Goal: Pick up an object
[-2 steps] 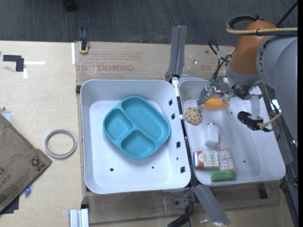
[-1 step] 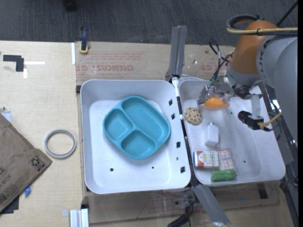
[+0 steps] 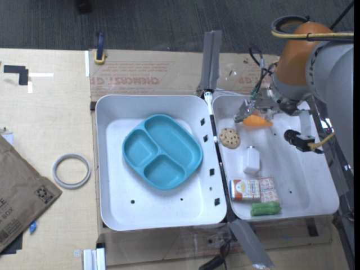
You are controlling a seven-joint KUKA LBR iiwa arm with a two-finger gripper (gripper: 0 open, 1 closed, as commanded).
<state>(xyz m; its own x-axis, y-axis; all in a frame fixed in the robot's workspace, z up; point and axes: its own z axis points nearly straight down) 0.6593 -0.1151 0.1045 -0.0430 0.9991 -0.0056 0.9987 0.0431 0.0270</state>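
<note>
Robot lab: arm (image 3: 315, 61), bench bins (image 3: 107, 167)

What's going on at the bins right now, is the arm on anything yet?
The grey arm's two-finger gripper is down at the far end of the right white bin, right beside a small orange object. Whether it actually has hold of that object cannot be told from this view. Lying loose in the same bin are a round speckled cookie, a small white block, a printed carton and a green piece. The left white bin holds a blue divided plate.
</note>
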